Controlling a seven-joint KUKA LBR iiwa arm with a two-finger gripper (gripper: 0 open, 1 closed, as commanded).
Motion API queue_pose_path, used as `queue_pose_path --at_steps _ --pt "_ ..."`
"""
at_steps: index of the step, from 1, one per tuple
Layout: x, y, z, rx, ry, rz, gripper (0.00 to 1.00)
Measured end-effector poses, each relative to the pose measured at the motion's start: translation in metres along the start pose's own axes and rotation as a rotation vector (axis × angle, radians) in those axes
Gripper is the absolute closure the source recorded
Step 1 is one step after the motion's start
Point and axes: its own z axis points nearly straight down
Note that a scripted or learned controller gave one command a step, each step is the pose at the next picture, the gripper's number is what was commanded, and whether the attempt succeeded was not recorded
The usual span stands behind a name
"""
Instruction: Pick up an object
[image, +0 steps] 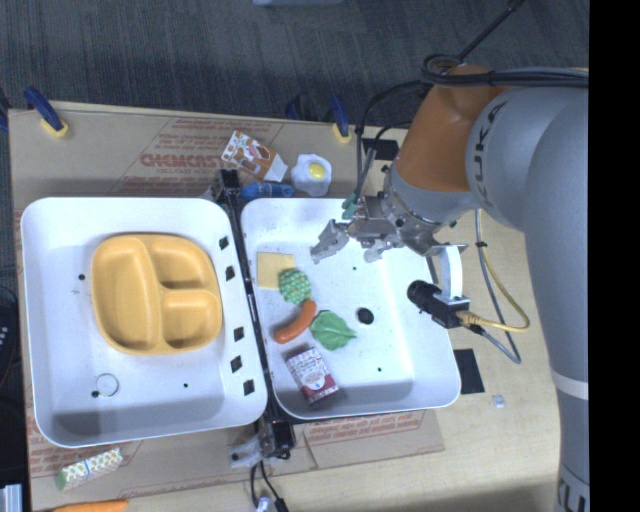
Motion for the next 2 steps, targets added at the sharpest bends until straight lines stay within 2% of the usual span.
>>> queue_pose_path --at_steps 1,2 --pt "0.009 -0.028 0.104 0.002 0.0 0.061 0.0" --pt "0.009 -0.028 0.094 0.003 0.0 0.057 1.0"
